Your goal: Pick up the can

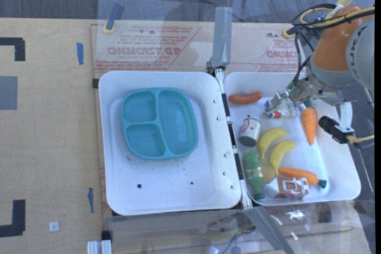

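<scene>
The can [250, 130] is small and white with a red label and a grey end. It lies tilted near the left wall of the right bin [351, 178], beside a yellow banana [271, 140]. My gripper [284, 104] reaches in from the right and hovers low in the bin's upper middle, up and to the right of the can and apart from it. The grey arm with its orange band [333, 50] rises behind it. Nothing visibly links the gripper to the can.
The right bin also holds a sausage [245, 97], a second banana [281, 153], a green bottle [254, 172], two carrots [308, 124] [299, 175] and a small orange-and-white box [292, 187]. A teal divided plate [159, 123] sits in the left bin [178, 196].
</scene>
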Robot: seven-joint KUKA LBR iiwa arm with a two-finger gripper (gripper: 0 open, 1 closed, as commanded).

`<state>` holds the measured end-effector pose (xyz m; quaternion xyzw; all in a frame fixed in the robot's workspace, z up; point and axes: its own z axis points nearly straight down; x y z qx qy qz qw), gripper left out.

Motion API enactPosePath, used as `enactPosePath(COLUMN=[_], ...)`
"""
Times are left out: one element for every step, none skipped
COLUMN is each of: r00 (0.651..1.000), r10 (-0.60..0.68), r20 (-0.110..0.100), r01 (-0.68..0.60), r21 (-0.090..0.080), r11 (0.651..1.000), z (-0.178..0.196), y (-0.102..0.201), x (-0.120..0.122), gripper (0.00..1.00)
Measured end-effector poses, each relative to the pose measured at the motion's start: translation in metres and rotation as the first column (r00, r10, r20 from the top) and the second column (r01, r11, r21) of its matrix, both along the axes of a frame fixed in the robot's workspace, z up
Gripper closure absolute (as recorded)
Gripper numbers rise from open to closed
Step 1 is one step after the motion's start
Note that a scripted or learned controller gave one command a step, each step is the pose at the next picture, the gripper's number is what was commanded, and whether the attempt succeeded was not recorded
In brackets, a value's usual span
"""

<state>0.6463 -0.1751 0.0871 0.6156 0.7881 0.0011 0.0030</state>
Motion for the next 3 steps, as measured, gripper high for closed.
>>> enactPosePath(r00=[1.0,0.991,1.0], r10=[0.001,-0.132,0.022], r20=[0.005,-0.004,-0.007], r01=[-0.001,0.132,-0.022], r21=[-0.003,0.002,0.003], r11=[1.0,0.991,1.0], z=[0.011,0.126,0.097], y=[0.0,0.142,0.21], x=[0.001,0.003,-0.029], gripper=[1.0,1.0,1.0])
